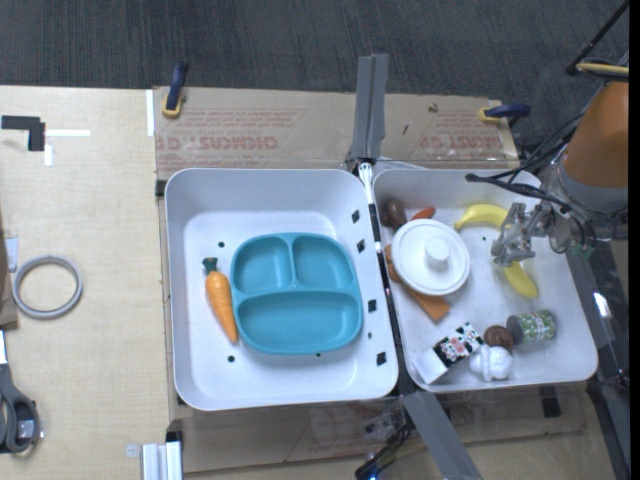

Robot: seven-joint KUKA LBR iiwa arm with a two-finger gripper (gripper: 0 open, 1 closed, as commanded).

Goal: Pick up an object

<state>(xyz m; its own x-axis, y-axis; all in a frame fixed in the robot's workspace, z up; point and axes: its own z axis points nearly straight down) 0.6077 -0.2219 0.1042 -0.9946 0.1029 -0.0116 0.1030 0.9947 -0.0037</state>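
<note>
My gripper [512, 248] hangs over the right bin [570, 368], at its right side. It sits between two yellow bananas: one [482, 215] up and to its left, the other [521, 280] just below it. Nothing is visibly held. Left of it in the same bin lies a round white lid [431, 256] on an orange piece [430, 306]. Along the bin's front are a cow-patterned carton [456, 348], a brown ball [498, 336], a white lump [493, 364] and a green can [534, 326].
The left bin [190, 368] holds a teal divided plate [297, 293] and a carrot [221, 304]. A brown item [396, 213] and a red one [424, 212] lie at the right bin's back. A tape roll [45, 286] and scissors [15, 420] rest on the bench at far left.
</note>
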